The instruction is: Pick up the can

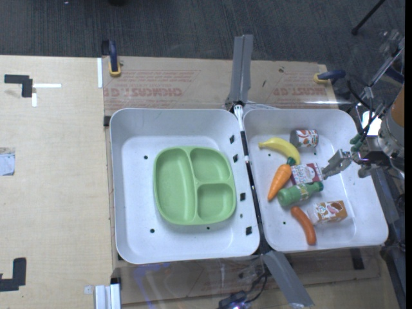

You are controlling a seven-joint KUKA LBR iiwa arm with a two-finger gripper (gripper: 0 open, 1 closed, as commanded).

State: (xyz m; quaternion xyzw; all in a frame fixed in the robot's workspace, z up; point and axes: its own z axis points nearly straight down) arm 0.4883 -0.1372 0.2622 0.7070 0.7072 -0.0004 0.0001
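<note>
The can (304, 138) lies on its side near the back of the right bin (367, 234); it is silver-grey with a red and white label. My gripper (335, 165) reaches in from the right, in front of and to the right of the can and apart from it. Its tip is close to a red and white packet (306, 172). Nothing shows in its grasp.
A yellow banana (281, 147) lies just left of the can. In front of it are a carrot (279, 181), a green bottle (299, 193), a small carton (331, 212) and an orange sausage-like toy (304, 225). The left bin (129, 140) holds a green divided plate (194, 185).
</note>
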